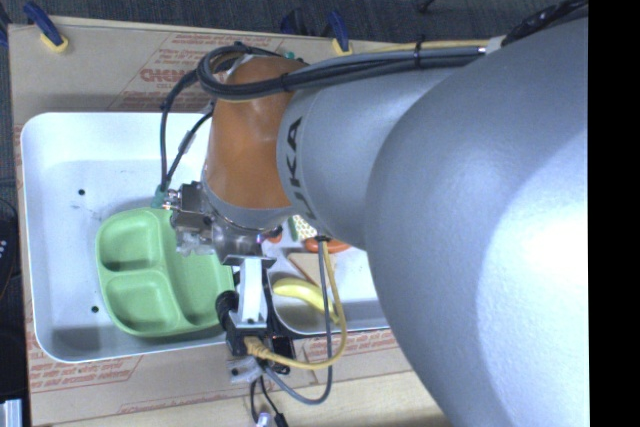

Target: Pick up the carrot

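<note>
I see a sliver of orange, likely the carrot [330, 243], peeking out beside the arm's wrist [245, 215], near a yellow item [300, 293]. A green divided tray [140, 275] sits in the left bin [50, 215]. The gripper's state I cannot tell.

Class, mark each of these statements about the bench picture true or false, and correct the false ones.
1. The green tray lies in the left white bin. True.
2. The green tray has a single compartment. False: it has at least two.
3. The arm covers much of the right side of the picture. True.
4. The band above the wrist is blue. False: the band is orange.
5. A yellow object lies below the wrist. True.
</note>
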Action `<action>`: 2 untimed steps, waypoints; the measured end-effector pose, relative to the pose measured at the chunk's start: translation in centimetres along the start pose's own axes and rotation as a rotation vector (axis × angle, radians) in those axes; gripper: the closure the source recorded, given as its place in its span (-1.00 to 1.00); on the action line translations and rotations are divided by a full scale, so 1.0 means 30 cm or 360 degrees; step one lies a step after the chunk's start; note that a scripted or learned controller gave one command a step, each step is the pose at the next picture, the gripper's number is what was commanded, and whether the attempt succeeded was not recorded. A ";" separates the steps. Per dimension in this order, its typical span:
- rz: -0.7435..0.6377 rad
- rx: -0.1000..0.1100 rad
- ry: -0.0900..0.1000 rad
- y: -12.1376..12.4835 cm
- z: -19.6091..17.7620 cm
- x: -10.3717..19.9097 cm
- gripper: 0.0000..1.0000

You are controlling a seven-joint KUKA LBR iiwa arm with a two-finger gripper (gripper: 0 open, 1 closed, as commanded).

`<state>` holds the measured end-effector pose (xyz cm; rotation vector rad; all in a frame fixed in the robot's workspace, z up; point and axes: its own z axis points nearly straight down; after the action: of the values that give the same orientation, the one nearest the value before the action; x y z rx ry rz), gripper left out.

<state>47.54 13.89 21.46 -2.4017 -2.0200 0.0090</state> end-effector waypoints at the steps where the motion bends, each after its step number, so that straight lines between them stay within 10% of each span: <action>1: 0.0012 -0.0004 0.0003 0.283 -0.073 0.205 1.00; 2: -0.0611 -0.0002 -0.0001 0.233 0.040 -0.051 1.00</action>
<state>54.17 11.18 20.22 -1.9728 -2.4410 0.0070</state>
